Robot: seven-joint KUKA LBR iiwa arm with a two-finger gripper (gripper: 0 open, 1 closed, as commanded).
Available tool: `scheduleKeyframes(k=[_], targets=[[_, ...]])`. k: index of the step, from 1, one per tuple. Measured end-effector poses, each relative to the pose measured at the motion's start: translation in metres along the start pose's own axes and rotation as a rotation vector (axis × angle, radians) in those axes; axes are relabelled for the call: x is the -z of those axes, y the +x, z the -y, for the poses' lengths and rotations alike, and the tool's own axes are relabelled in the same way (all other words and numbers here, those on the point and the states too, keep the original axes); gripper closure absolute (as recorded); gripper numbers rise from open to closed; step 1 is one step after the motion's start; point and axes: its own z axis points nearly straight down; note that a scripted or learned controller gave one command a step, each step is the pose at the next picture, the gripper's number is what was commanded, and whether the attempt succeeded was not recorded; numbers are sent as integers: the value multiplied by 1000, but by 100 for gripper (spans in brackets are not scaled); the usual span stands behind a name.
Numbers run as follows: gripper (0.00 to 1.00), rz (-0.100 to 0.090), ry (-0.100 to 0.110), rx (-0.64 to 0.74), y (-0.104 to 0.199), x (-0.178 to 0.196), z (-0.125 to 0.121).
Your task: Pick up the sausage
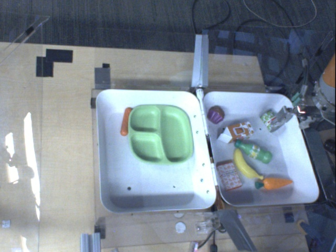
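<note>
So the sausage hasn't been touched yet as far as I can tell. It's lying in the left bin, tucked right against the left edge of the green divided plate, running roughly along that edge. Nothing is around it or holding it.

The tool is way over on the other side, at the upper right corner of the right bin, just beside a small green-and-white packet. Honestly can't tell how it's set from this angle, too small and cluttered there. My read: basically the whole job is left. The arm needs to cross over both bins, come down on the sausage and lift it.

Other stuff in the right bin: purple plum-ish thing, a little carton, green bottle, banana, carrot, and a red patterned box.

Labels: the carton and box have print on them but it's too blurry to read.
</note>
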Motion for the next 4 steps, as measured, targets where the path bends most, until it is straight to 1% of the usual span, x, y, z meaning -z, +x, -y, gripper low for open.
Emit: scheduleKeyframes(k=[1, 2, 3, 4], targets=[[100, 1, -6, 6, 1, 12, -2], [100, 0, 0, 229, 8, -69, 65], [100, 2, -5, 386, 38, -12, 33], [100, 1, -3, 451, 44, -29, 82]])
